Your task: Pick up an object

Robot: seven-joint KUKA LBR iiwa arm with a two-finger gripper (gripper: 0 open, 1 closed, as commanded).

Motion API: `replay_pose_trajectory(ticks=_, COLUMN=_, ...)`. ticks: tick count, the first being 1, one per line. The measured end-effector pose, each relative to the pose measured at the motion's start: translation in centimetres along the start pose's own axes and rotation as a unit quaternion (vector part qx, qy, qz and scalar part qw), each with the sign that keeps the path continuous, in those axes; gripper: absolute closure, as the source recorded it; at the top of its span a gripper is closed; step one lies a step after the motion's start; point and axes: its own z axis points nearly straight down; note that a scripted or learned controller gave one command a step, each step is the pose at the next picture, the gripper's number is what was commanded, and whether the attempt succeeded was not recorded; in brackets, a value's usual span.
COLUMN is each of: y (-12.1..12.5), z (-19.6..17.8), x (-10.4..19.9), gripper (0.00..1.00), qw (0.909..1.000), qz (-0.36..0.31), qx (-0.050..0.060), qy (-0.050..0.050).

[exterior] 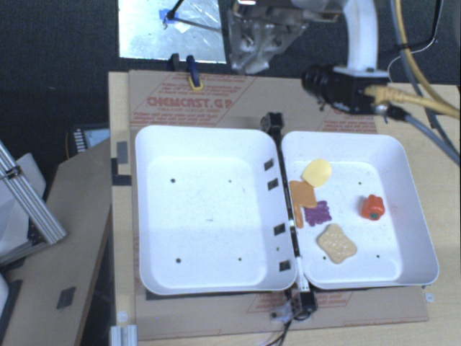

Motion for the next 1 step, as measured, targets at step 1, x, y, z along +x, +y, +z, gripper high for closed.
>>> replay_pose_trajectory(ticks=1, y=0.01, z=-1.12, x=0.04, gripper=1.00, qw=1.0000, qz=-0.002, qx=-0.001, qy=0.001)
